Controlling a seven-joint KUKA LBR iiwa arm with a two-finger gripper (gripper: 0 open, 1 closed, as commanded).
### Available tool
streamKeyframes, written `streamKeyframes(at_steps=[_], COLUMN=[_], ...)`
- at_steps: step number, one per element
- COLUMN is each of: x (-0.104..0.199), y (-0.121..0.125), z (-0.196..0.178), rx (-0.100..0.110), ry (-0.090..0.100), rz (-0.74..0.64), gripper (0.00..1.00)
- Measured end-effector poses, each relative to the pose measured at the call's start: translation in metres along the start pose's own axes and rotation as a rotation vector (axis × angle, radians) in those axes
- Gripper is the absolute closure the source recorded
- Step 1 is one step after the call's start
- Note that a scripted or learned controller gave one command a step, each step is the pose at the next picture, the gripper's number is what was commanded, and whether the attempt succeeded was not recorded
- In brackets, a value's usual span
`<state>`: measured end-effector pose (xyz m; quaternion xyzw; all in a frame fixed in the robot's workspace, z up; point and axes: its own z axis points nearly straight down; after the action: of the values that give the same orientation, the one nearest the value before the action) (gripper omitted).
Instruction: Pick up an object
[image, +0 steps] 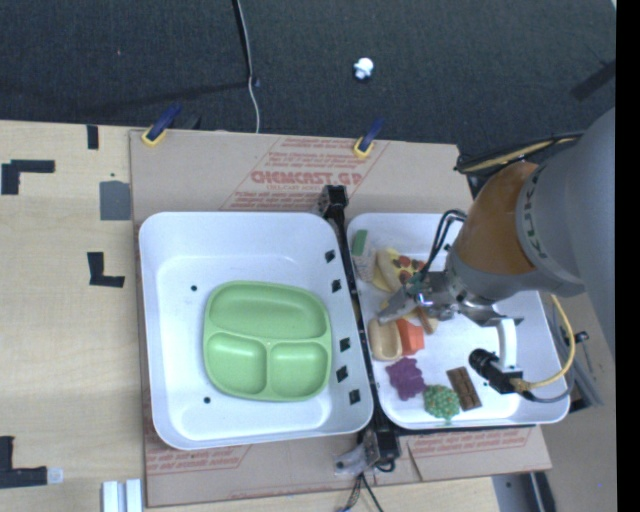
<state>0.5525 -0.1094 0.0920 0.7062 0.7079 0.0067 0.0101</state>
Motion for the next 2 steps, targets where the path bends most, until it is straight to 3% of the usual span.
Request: streamKeyframes(at_steps=[1, 2], x=[0.010, 0.077], y=[-0.018, 0.084], z=[-0.001, -0.098], rx=[-0.004, 0.009], ry=[-0.006, 0.005], rz=[0.003, -0.009], gripper=[0.00, 0.00])
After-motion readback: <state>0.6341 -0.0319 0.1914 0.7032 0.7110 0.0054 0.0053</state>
